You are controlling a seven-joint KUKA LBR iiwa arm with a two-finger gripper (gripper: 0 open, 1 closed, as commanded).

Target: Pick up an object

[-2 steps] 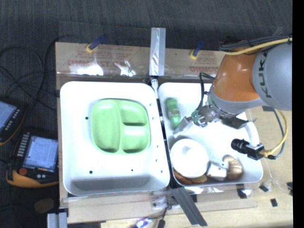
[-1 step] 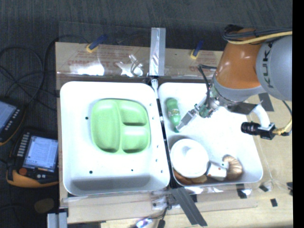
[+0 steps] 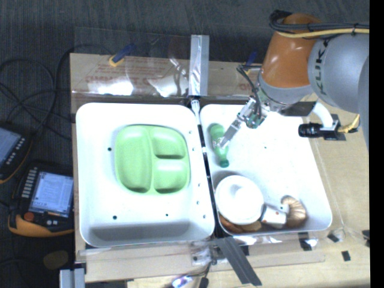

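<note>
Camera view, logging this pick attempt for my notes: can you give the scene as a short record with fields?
left bin: holds a green divided plate, lying flat
right bin: holds a green bottle-like object by its left wall, a white bowl and a brown and white item at the near edge
gripper: low over the green object, reaching from the right
grasp: cannot tell from this view

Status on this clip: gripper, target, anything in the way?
Gripper low in right bin, at green bottle; grasp unconfirmed. White bowl and brush nearby, not blocking. Green tray in left bin.
</note>
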